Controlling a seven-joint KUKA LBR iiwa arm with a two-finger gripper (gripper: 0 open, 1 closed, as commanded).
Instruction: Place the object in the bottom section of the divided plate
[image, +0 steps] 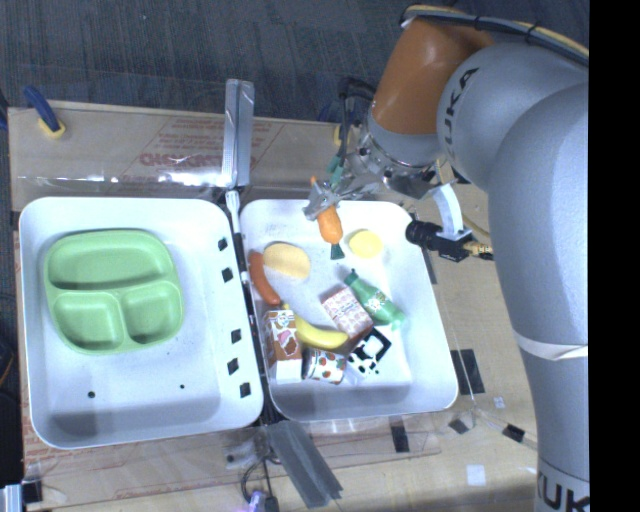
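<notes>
A green divided plate lies in the left bin, with one wide section at the far side and two smaller ones at the near side. My gripper hangs over the far edge of the right bin. It is shut on a small orange carrot, which dangles from the fingertips above the bin floor. The carrot hangs well to the right of the plate, with the divider between the bins in between.
The right bin holds a tan bun, a yellow lemon, a red sausage, a banana, a green bottle, a pink box and small cartons. The left bin has bare floor around the plate.
</notes>
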